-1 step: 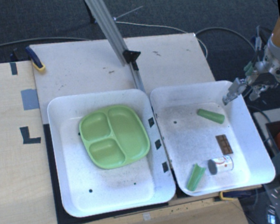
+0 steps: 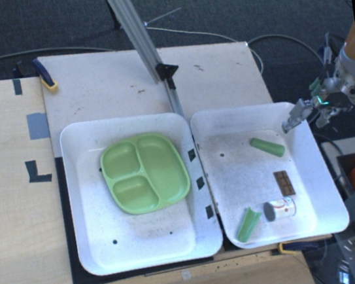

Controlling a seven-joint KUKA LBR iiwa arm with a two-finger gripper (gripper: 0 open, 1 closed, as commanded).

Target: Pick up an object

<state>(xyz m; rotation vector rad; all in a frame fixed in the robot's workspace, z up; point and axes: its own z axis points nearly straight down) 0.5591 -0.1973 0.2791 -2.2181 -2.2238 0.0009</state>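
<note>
The gripper [image 2: 302, 116] hovers at the right bin's [image 2: 317, 150] edge near the green cylinder [image 2: 267, 146]; fingers' state I cannot tell, nothing visibly held.

Right bin [image 2: 217, 165]: left half is bare floor, open to approach from above. Green cylinder [image 2: 267, 146], brown bar [image 2: 284, 183], small can [image 2: 279, 209] and green wedge [image 2: 247, 225] occupy its right side and front, well apart.

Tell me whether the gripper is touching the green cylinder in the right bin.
Apart. The camera view shows the gripper at the bin's upper right rim, with bare white floor between it and the green cylinder.
</note>
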